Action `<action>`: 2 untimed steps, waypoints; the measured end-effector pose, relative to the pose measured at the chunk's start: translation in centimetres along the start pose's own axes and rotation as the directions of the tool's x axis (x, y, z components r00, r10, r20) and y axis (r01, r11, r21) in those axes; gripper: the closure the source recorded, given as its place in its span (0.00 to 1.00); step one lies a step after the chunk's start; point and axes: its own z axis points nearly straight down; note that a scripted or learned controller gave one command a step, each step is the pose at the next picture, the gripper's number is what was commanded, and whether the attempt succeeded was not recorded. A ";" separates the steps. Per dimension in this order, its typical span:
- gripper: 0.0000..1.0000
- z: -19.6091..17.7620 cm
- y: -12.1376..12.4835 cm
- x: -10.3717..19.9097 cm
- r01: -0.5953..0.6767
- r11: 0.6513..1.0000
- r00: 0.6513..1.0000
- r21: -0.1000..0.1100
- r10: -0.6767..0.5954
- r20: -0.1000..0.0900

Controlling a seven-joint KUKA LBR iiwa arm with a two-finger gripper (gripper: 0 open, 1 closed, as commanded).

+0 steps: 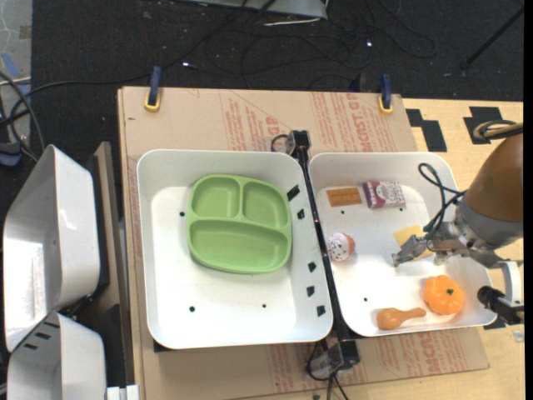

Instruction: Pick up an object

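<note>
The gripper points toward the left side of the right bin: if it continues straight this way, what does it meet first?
Probably the small white-and-pink object near the divider, left of the gripper. Height is unclear, so it might pass above.

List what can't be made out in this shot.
- Gripper: small and blurred in the camera view; its state is unreadable.
- Yellow item in the right bin: partly covered by the gripper, so its shape is unclear.
- Arm: cut off by the right edge.
- Purple packet: label too small to read.
</note>
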 end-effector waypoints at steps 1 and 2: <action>1.00 -1.2 0.1 0.0 0.000 1.000 1.000 -0.004 0.000 0.002; 1.00 -7.2 0.0 0.8 0.004 1.000 1.000 -0.009 -0.004 0.003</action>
